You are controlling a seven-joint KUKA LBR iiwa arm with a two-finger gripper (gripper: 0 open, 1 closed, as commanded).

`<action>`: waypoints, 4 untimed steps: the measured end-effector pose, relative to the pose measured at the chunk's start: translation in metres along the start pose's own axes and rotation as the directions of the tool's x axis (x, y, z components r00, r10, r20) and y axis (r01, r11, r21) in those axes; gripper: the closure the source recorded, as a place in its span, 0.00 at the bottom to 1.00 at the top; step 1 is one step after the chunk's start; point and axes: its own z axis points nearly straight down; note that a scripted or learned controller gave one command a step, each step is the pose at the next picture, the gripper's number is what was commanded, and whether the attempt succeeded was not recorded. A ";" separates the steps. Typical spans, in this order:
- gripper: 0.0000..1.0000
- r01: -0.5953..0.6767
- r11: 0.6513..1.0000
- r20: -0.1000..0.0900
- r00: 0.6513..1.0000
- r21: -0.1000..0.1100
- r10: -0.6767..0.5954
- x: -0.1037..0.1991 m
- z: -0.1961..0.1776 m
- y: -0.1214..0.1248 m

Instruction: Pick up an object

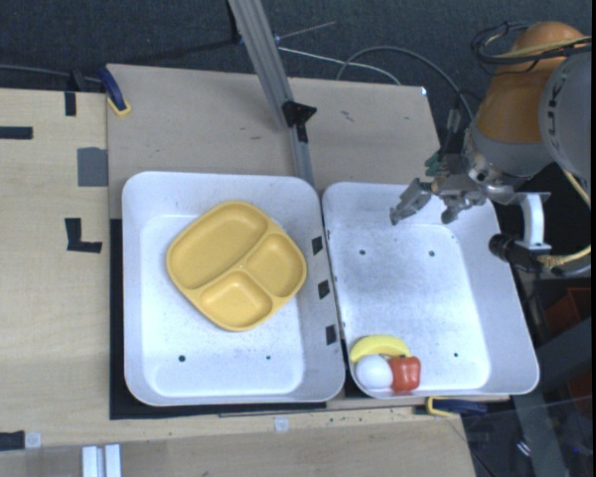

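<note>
The gripper (429,205) hangs over the far edge of the right bin (432,286), its two fingers spread apart with nothing between them. The likely targets sit together in that bin's near left corner: a yellow piece (379,346), a white ball (373,371) just below it, and a red piece (405,373) touching the ball's right side. All three are well apart from the gripper — across the bin's bare floor. In the left bin (139,296) lies a yellow tray (235,264), flat and wide, a poorer pick.

To do this step well, I judge the arm should cross to that corner, choose the red piece on the cluster's open side, and descend with fingers straddling it — clear of the bin wall.
</note>
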 end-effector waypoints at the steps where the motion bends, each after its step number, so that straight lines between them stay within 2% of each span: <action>1: 0.00 0.001 1.000 0.000 1.000 0.000 -0.001 0.006 0.053 0.008; 2: 0.00 0.000 1.000 0.000 1.000 0.000 0.000 0.002 0.113 0.014; 3: 1.00 0.002 1.000 0.000 1.000 -0.005 -0.002 0.003 0.099 0.015; 4: 1.00 0.001 1.000 0.000 1.000 -0.012 -0.001 0.008 0.037 0.013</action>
